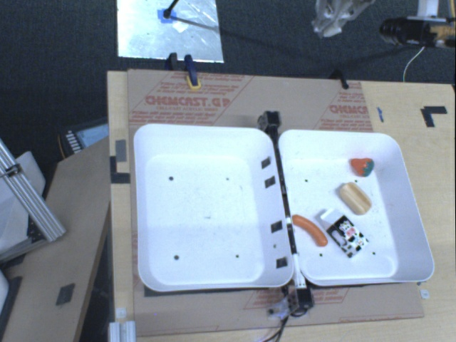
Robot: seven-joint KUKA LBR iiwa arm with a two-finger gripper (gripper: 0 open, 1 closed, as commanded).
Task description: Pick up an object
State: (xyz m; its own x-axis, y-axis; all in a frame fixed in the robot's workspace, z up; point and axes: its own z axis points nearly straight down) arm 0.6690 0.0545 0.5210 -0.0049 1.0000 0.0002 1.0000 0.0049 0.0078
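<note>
1. My pincer (340, 14) hangs high at about one o'clock in the view, beyond the far edge of the bench and well apart from the bins. I cannot tell how it stands, and nothing is in its hold.
2. Risk, as I judge it: the sausage (310, 229), the black-and-white box (345, 235) and the bread roll (355, 197) lie close together at about five o'clock in the right bin (406, 191). Coming down between them, I could nudge one aside and close on nothing.
3. The sausage is slim and rounded; it may roll away.
4. The red-and-green piece (362, 166), at two o'clock in that bin, lies alone but near the wall.
5. The left bin (142, 191) offers no target.
</note>
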